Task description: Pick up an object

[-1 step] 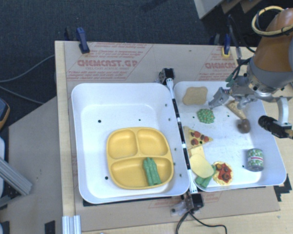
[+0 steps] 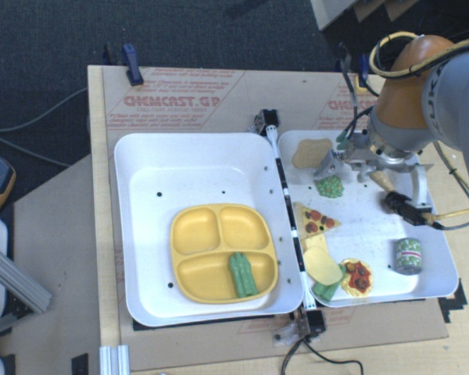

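I note the green broccoli piece lying in the right bin, far end, beside a tan bread slice. My gripper hangs just beside it; the jaws' state I cannot tell. Pizza slice lies near.

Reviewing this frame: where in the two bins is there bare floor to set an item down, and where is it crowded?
Left bin: bare floor behind and left of the yellow tray; its two rear compartments are bare too. Right bin: a patch between the pizza slice and the can. Crowded near the pincer, broccoli and sandwich.
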Action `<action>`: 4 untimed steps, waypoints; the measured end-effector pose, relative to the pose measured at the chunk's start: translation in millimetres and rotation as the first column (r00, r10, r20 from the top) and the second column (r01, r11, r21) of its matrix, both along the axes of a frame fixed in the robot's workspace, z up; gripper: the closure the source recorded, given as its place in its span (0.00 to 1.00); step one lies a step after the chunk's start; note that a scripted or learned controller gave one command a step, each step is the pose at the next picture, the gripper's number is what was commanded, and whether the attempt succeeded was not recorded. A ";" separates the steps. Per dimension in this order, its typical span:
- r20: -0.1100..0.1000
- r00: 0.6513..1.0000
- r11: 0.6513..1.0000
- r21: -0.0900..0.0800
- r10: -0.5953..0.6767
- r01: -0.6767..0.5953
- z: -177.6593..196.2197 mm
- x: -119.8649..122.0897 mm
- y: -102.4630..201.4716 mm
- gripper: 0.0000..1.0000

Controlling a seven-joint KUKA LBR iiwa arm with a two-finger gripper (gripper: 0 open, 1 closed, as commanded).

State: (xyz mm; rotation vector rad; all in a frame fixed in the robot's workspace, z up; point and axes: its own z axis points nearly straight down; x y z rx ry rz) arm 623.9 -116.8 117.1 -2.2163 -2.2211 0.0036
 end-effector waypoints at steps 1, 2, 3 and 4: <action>0.005 1.000 1.000 -0.001 0.001 -0.001 -34.8 20.7 20.4 0.00; 0.009 1.000 1.000 -0.002 -0.001 0.001 -21.5 21.3 19.4 1.00; 0.008 1.000 1.000 -0.002 -0.001 0.001 -22.2 21.0 19.4 0.00; -0.003 1.000 1.000 0.001 -0.004 0.004 -33.3 -37.4 16.1 0.00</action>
